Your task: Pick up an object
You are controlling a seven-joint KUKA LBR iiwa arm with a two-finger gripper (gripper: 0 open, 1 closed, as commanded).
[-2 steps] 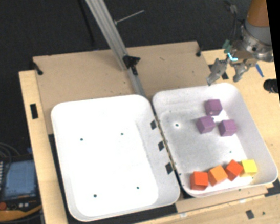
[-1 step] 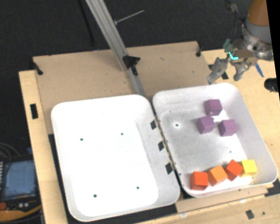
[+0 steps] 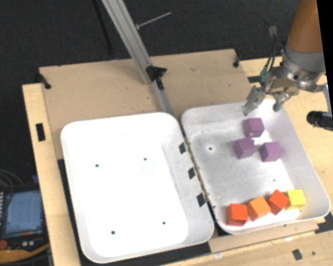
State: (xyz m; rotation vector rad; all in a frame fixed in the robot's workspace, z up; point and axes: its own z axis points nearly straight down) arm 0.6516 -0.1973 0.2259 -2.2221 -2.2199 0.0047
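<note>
Tabletop (image 3: pixel 105 89) bins hold blocks; the open pincer (image 3: pixel 265 101) hovers empty above a purple cube (image 3: pixel 253 127), so nothing is picked yet.

seven blocks (image 3: pixel 253 127) lie in the right bin (image 3: pixel 214 125), beside the left bin (image 3: pixel 116 127).

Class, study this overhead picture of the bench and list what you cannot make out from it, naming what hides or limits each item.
- Arm: the camera view's right edge cuts it off above the orange band.
- End effector: open over the right bin, nothing between its fingers; finger detail too small to read.
- Yellow block: partly overlapped by the neighbouring red block.
- Small screen device: display blurred, left edge crops it.
</note>
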